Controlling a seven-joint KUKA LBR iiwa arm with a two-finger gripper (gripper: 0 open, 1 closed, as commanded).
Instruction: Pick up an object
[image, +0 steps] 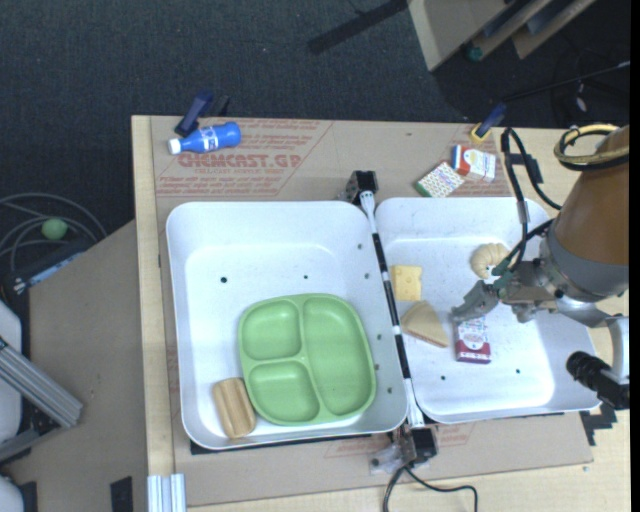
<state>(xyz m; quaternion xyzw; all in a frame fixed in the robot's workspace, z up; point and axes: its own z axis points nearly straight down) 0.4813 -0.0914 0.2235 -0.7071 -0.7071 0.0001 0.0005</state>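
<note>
The gripper (480, 303) was seen low in the right bin (520, 385), its fingers spread and nothing pinched between them — a red packet (473, 342) lay just below. A tan wedge (424, 324) and a yellow square (406, 281) were found nearby, toward the divider.

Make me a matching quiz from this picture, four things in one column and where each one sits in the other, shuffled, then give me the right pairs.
Things:
1. green divided plate
2. red packet
3. blue-capped bottle
4. tan bread-like piece

Places:
A. on the bench beyond the bins
B. middle of the left bin
C. right bin, just under the gripper
D. left bin's near corner, beside the plate

Pairs: 1-B, 2-C, 3-A, 4-D
</note>
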